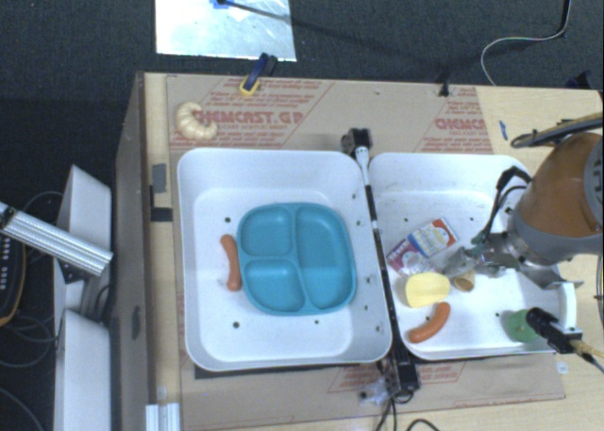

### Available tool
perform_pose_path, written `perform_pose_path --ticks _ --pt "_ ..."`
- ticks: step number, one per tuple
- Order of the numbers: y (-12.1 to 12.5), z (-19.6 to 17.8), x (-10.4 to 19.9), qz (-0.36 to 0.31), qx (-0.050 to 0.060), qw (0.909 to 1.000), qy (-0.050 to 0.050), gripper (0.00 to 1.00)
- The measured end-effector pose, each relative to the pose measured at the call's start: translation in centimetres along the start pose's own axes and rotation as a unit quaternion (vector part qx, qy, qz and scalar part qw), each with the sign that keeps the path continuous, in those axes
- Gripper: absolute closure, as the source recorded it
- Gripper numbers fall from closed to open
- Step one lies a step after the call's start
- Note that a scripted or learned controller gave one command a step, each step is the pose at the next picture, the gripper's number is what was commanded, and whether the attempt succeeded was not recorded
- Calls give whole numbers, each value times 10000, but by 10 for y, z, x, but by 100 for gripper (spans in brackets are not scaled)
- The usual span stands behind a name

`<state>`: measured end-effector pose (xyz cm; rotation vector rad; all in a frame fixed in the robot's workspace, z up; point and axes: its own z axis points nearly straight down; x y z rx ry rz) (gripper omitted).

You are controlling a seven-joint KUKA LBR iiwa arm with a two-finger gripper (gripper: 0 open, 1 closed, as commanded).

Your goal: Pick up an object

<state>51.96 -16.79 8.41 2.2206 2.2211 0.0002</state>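
Nearest you, in the right bin (472, 170), an orange sausage (427, 323) is lying beside a green toy (518, 324). Just beyond, your end effector (469, 264) is hovering by a yellow piece (427, 288) and a printed packet (422, 243); you cannot tell how it is set. In the left bin (274, 167), a blue divided plate (295, 257) is sitting beside another sausage (231, 262).

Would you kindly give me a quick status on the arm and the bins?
Tool low in right bin, grip state unclear. Yellow piece, packet and sausage beside it, none lifted. Green item near the arm.
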Motion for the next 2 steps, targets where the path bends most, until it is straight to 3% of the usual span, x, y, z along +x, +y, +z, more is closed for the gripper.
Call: perform_pose_path --ticks 1,2 --pt "1 -11 0 -5 -15 10000 1 100" --pt "60 0 66 -18 -4 10000 7 100"
